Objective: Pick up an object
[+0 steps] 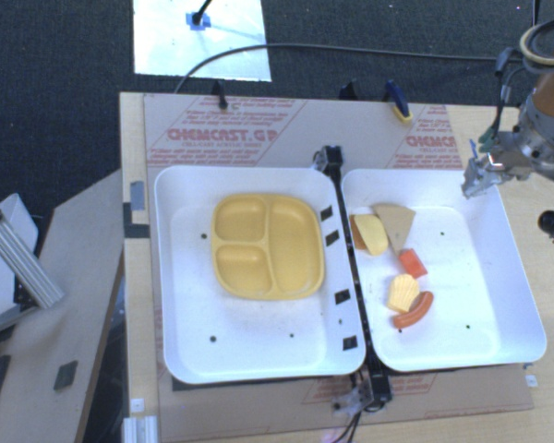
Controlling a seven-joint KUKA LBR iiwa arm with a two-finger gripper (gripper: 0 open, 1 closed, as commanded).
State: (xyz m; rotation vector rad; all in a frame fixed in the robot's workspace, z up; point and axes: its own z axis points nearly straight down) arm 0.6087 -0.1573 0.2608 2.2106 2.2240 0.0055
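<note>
Two white bins (194, 358) on desk (258, 127), one yellow divided plate (266, 245) in left bin, five food pieces (392, 261) in right, gripper (480, 175) over right bin's far right corner, jaws' state cannot tell.

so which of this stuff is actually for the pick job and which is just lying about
For the job:
- gripper
- tan wedge
- yellow slice
- orange-red block
- corn piece
- sausage
- right bin

Lying about:
- yellow divided plate
- left bin
- blue clamp
- black cable

A robotics lab: taped white bins (258, 363) on a cardboard-covered bench (286, 123), loose cables (258, 52), toy food (406, 293).
</note>
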